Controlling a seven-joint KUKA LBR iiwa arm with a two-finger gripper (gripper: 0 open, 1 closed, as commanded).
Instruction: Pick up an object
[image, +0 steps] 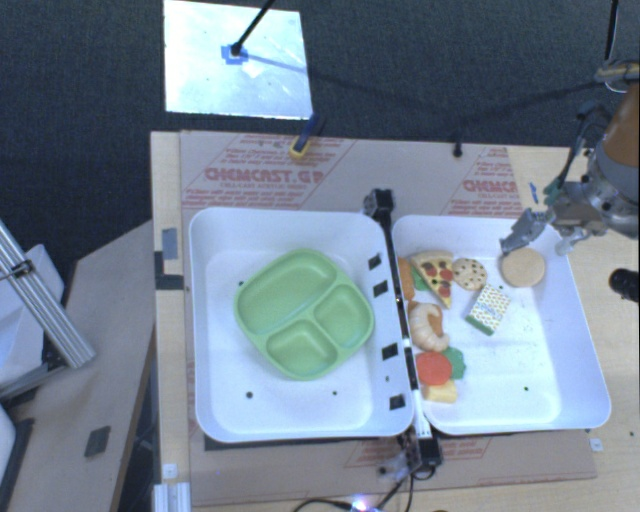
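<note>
Arm (612, 190) cut off by the right frame edge, reaching over the right bin (560, 400). End effector (545, 232) with fingers spread, hanging beside a round tan biscuit (523, 268); contact cannot be told. Food pieces crowd the bin's left wall. Left bin (215, 400) holds a green divided plate (303, 313).

Overhead slanted view across both bins (300, 225)

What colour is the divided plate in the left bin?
Light green; the plate shows plainly in the camera view, lying in the left bin.
</note>
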